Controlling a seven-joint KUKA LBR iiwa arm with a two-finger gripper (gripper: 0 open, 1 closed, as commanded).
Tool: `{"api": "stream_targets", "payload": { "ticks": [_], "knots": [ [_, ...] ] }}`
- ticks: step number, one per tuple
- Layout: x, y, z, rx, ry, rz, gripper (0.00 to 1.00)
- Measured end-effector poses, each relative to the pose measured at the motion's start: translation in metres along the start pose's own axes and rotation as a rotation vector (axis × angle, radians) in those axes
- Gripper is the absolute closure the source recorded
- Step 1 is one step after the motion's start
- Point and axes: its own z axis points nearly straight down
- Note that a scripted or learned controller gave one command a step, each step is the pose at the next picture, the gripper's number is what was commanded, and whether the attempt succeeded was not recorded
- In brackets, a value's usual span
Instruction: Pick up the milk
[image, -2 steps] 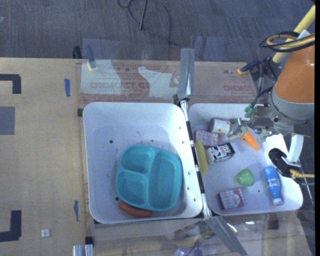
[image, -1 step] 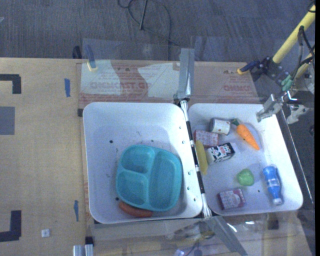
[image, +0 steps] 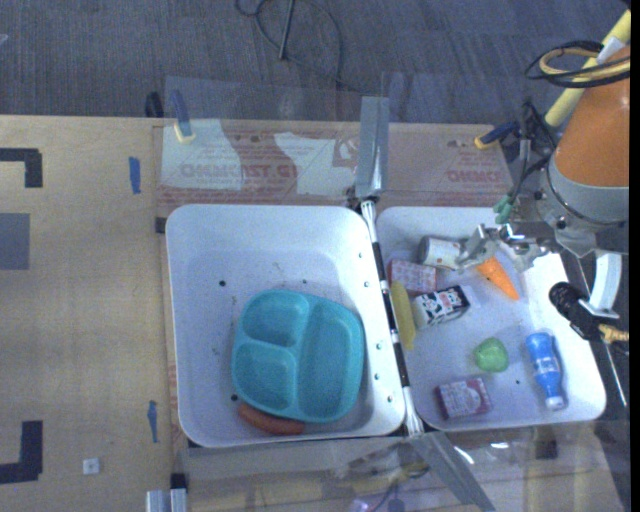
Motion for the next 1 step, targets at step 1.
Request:
{"api": "stream_targets", "payload": {
  "ticks": [1],
  "knots": [
    [0.0810, 0.0087, 0.0843, 0.002, 0.001, -0.082, 0.00]
  ]
}}
